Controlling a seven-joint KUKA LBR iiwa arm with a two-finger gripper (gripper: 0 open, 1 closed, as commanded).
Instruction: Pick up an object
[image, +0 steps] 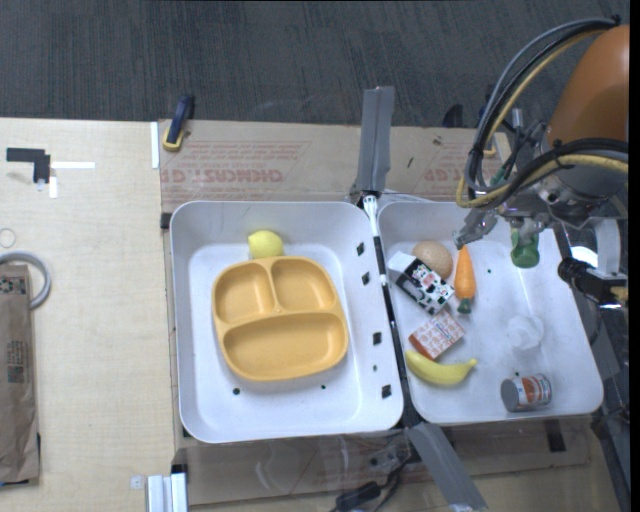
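The gripper (500, 222) hangs over the upper part of the right bin (560, 310); whether it is wide or narrow cannot be told here. A green bottle (525, 246) stands just beside it on its right, a little lower in the view. The carrot (465, 276) lies near, down and to its left, with the brown potato (432, 254) (rounded, next to the cow-patterned carton (428, 287)) further left. The banana (440, 369) and tin can (526, 391) lie well below it
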